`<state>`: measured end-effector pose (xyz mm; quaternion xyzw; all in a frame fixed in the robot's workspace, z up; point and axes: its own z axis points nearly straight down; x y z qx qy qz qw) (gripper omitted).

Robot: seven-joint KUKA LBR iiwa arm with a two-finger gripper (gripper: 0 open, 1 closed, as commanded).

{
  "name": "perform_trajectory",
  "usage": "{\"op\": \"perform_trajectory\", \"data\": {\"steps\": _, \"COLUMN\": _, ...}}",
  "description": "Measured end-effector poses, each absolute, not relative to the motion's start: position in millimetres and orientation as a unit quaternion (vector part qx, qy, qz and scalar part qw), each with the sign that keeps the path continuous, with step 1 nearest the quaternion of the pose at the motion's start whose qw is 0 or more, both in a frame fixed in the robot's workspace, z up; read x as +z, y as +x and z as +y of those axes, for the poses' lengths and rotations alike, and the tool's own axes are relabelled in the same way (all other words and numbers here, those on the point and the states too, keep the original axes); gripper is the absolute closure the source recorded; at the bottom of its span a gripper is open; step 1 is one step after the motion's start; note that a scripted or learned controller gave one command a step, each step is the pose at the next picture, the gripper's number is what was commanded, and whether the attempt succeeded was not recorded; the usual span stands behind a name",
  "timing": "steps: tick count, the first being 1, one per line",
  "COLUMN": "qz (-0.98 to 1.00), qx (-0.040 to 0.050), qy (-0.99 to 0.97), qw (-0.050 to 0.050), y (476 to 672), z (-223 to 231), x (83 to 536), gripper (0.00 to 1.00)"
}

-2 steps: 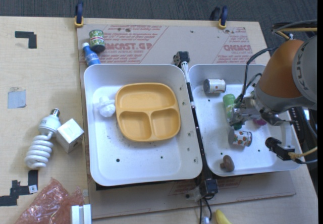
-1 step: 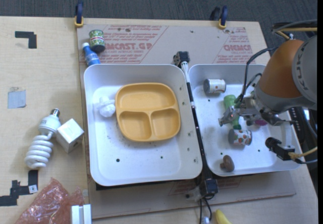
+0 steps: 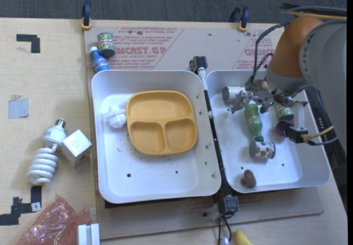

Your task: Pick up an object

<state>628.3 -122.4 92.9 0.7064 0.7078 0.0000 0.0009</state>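
Note:
My gripper [image 3: 252,101] hangs low over the back of the right bin [image 3: 309,175], directly above the top end of a green bottle [image 3: 254,122] that lies lengthwise on the bin floor. Whether it touches the bottle is hard to tell. Close by lie a small grey-white cylinder [image 3: 232,94] to the left, a green-labelled can [image 3: 284,112] and a dark red thing [image 3: 283,128] to the right. A small can with a red label [image 3: 263,150] and a brown lump [image 3: 247,179] lie nearer the front.
The left bin [image 3: 110,177] holds a yellow divided plate [image 3: 162,128] and a white crumpled thing [image 3: 116,120]. Outside on the left are a spiral light bulb [image 3: 45,155], a white cube [image 3: 76,147], a green can [image 3: 105,42] and a blue bottle [image 3: 100,62].

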Motion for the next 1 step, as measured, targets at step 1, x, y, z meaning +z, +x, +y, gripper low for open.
{"op": "perform_trajectory", "data": {"steps": 1, "qz": 0.709, "qx": -0.0004, "qy": 0.706, "qw": 0.002, "y": 628.6, "z": -122.8, "x": 103.0, "gripper": 1.0}}
